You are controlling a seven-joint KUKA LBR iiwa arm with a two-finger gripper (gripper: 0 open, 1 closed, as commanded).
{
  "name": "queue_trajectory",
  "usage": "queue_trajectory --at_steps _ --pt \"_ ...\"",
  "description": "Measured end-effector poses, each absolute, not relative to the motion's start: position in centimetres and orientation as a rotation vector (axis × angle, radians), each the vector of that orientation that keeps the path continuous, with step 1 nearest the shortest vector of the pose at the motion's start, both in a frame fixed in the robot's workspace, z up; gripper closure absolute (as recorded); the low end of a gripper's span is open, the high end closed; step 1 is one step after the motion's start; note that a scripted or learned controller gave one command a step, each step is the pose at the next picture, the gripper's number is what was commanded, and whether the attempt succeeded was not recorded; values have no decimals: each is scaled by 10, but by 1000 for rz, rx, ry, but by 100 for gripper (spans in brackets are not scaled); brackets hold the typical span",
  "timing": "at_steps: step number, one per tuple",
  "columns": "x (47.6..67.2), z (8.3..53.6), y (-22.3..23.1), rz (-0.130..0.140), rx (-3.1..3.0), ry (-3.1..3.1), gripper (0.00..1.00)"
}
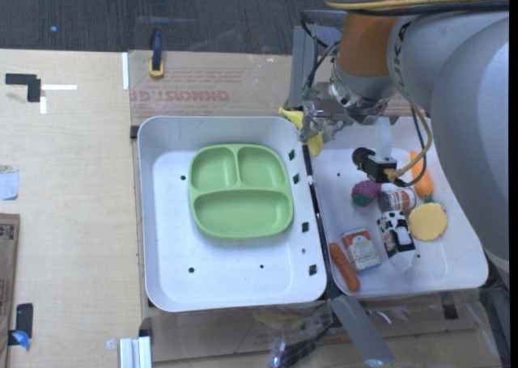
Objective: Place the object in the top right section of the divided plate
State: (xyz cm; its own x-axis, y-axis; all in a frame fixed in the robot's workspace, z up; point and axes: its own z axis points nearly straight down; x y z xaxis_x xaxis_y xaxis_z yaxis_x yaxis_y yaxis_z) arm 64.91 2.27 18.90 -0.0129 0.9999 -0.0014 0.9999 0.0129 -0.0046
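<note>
A green divided plate [240,190] lies in the left white bin [162,277], its top right section bare, while a small yellow object [295,119] hangs over the wall between the bins, apparently pinched in the closed fingers of the gripper [312,125] on the orange-banded arm [380,10]. To finish well, the arm should likely carry it a little left and toward the plate, centre it over that section, and lower it before letting go. The right bin [453,273] holds assorted toy foods.
</note>
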Motion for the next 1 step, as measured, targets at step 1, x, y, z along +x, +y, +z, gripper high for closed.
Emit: queue_trajectory --at_steps 1 --pt "650 189 20 7 -2265 -2175 100"
